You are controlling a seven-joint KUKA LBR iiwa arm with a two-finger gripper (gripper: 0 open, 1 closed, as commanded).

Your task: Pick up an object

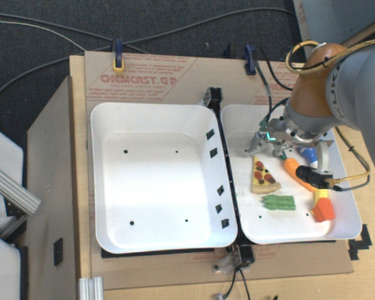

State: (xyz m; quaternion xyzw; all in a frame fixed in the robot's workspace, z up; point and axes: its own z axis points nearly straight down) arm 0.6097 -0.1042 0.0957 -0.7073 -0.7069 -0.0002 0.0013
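My gripper hangs low over the back of the right bin, under the grey arm with its orange band. Its fingers stand open, with nothing between them. Just in front of it lies a toy pizza slice, its tip pointing toward the gripper. To the right of the slice is an orange carrot, and a blue piece shows partly under the wrist. A green piece lies flat near the bin's front. An orange block with a yellow bit sits at the front right.
The left bin adjoins the right one along a black divider. Cables trail from the wrist across the right bin's edge. Clamps hold the cardboard base at the back.
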